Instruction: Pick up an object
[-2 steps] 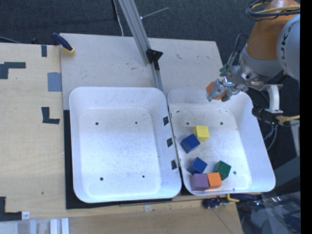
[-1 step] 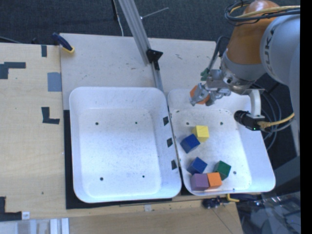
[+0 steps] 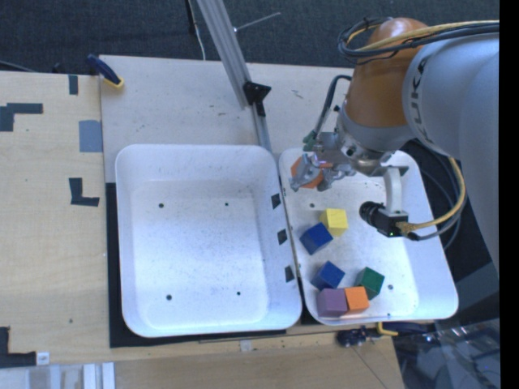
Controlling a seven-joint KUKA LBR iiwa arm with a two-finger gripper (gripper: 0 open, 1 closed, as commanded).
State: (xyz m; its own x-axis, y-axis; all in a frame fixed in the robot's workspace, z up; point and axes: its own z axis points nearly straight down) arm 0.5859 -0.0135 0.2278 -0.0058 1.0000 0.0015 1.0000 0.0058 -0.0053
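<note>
In the camera view, the pincer (image 3: 309, 173) is over the far part of the right bin (image 3: 422, 294), and it pinches an orange object (image 3: 315, 179) between its fingers. Toward the camera from the pincer lie a yellow cube (image 3: 335, 220) and a blue cube (image 3: 316, 237). Further on are a second blue cube (image 3: 330, 275), a green cube (image 3: 371, 281), a purple cube (image 3: 332, 301) and an orange cube (image 3: 357, 299). The left bin (image 3: 195, 241) is beside the pincer.

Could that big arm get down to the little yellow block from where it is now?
Probably yes. The yellow block lies in the right bin, uncovered from above, apart from the blue block beside it. The gripper hangs over the same bin, close by.
</note>
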